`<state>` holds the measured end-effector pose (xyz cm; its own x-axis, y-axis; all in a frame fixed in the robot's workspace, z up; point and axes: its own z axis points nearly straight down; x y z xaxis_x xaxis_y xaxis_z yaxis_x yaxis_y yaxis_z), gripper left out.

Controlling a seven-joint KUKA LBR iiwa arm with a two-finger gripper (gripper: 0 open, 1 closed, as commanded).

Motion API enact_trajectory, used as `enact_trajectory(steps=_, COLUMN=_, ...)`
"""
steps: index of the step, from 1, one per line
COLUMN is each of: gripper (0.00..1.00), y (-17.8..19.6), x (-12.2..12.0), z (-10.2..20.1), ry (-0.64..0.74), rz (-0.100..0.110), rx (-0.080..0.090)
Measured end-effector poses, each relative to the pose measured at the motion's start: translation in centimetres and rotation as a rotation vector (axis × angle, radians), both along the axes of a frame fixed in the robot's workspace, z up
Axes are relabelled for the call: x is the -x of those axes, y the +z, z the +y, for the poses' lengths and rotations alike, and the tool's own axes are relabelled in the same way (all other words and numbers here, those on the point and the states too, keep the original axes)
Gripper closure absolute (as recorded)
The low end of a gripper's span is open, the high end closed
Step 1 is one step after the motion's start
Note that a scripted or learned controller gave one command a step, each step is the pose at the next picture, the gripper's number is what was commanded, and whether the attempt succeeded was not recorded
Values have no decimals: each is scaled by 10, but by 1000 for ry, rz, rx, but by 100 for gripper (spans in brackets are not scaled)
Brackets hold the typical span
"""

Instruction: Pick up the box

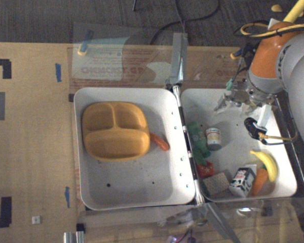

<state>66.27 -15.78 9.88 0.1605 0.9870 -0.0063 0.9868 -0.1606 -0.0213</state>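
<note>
The hand hangs over the far part of the right bin, close to that bin's far wall, at the end of the grey arm that comes in from the right with its orange band just above the wrist. From this slant I cannot tell whether the hand is released or clenched. The box, a small white carton with dark and red print, stands in the same bin but at its near edge, well apart from the hand. It stands between a tan sponge block on its left and an orange carrot on its right, the carrot leaning just beside it or against it; which of the two is not clear. A yellow banana lies above the carrot, touching or overlapping its upper end. Further left in the right bin a small can stands upright near the middle, a green thing lies along the left wall, and a red thing lies between the green one and the sponge block. The left bin holds a large yellow divided tray in its far half, and a small orange piece lies against the tray's right edge. Both bins rest side by side on the brown counter.
</note>
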Motion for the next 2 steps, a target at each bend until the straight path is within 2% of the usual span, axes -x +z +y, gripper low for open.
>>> enact_trajectory(steps=1, gripper=0, y=-9, x=59, z=62, ry=32, rz=-32, rx=3)
enact_trajectory(steps=2, gripper=100, y=2, x=58, z=61, ry=28, rz=-37, rx=0)
